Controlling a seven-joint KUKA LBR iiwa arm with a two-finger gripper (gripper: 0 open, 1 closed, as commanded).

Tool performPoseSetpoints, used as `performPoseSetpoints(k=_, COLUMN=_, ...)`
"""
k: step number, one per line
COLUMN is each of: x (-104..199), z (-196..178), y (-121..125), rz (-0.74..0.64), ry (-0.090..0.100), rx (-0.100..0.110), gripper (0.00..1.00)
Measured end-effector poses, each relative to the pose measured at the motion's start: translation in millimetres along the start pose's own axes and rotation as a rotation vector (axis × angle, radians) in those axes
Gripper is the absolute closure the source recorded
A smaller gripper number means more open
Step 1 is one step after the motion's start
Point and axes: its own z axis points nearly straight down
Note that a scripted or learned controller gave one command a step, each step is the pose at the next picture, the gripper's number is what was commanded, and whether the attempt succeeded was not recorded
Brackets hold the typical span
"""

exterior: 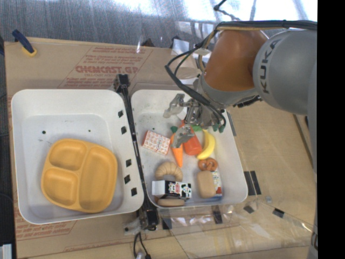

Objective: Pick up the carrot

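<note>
Carrot (177, 151) lies in the right bin (237, 169) under the pincer (186, 131); whether its grip is closed is unclear.

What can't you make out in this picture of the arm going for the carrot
- Gripper grip, camera view: small and cluttered, so whether it touches the carrot is unclear.
- Carrot's top end, camera view: covered by the gripper.
- Carton print, camera view: too small to read.
- Right bin's far corner, camera view: hidden behind the arm's wrist.
</note>
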Motion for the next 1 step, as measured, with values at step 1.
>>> performPoseSetpoints(k=1, x=40.3, z=96.3, y=-28.4, rz=0.048, ry=-0.017, rx=0.000, gripper=0.00)
